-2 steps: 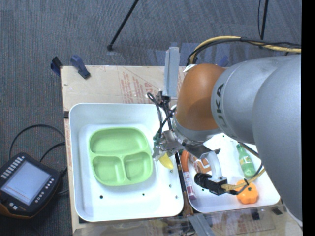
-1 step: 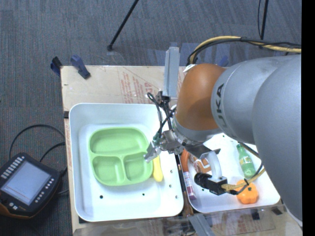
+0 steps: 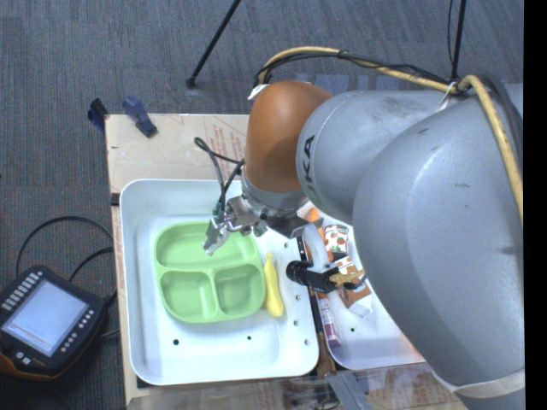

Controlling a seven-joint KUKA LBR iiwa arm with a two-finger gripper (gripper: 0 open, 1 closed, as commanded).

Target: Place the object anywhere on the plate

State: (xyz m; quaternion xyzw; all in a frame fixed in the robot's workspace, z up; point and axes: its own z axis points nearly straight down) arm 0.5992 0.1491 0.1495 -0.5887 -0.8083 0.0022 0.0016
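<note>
Gripper (image 3: 214, 236) hovers over a light-green, three-compartment plastic plate (image 3: 175, 290); its grip cannot be judged. Just right lies a yellow, banana-shaped object (image 3: 273, 287), off the plate, so a grasp may miss it.

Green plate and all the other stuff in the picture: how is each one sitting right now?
Green plate: flat in the left bin, compartments bare.
Banana: lying in the left bin, against the plate's right edge, not on it.
Gripper: hovering above the plate's top compartment.
Packets: piled in the right bin.
Handheld screen: on the floor, lit.
</note>
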